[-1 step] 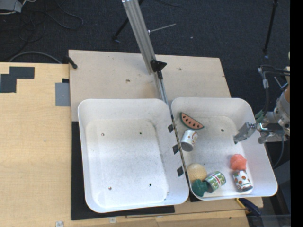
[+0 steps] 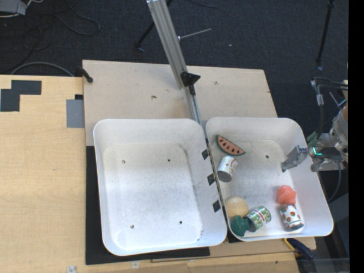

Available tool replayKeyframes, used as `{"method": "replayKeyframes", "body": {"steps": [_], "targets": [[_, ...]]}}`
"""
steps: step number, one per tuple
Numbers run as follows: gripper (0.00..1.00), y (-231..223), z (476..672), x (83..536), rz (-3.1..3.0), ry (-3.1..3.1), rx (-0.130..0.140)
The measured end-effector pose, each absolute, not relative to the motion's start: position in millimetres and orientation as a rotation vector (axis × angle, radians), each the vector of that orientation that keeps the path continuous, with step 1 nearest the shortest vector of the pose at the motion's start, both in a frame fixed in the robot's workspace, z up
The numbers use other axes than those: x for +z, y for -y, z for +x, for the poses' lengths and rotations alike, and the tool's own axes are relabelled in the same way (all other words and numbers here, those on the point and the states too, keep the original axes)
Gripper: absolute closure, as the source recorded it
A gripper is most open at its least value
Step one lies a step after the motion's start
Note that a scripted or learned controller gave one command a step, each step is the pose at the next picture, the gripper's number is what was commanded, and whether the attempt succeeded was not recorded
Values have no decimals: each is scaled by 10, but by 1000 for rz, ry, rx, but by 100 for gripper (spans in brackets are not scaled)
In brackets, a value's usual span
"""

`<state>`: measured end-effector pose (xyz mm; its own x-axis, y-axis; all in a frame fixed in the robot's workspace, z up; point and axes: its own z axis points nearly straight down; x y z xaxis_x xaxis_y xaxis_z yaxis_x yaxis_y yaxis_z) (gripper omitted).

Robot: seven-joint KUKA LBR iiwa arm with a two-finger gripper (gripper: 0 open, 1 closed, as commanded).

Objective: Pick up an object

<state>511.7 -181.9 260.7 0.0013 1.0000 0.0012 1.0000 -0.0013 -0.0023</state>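
Observation:
The right bin holds several small objects. A watermelon slice toy lies near its back left, with a white can just below it. A tan ball, a dark green toy and a green-labelled can cluster at the front. An orange-red lump sits above a white can with red spots at the front right. My gripper hovers over the bin's right rim, open, with nothing between its fingers, up and to the right of the orange-red lump.
The left bin stands beside the right one, split from it by a metal divider with black clips. A slanted aluminium rail rises behind the bins. Cables and a stand crowd the right edge near the arm.

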Motion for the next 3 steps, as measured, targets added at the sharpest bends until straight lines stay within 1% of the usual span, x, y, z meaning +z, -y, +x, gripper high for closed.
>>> {"method": "replayKeyframes", "body": {"steps": [1,2,3], "targets": [[0,1824,5139,2170,-2217,2216,5],[0,1721,5168,1640,-2220,2212,5],[0,1728,5161,999,-2216,2214,6]]}}
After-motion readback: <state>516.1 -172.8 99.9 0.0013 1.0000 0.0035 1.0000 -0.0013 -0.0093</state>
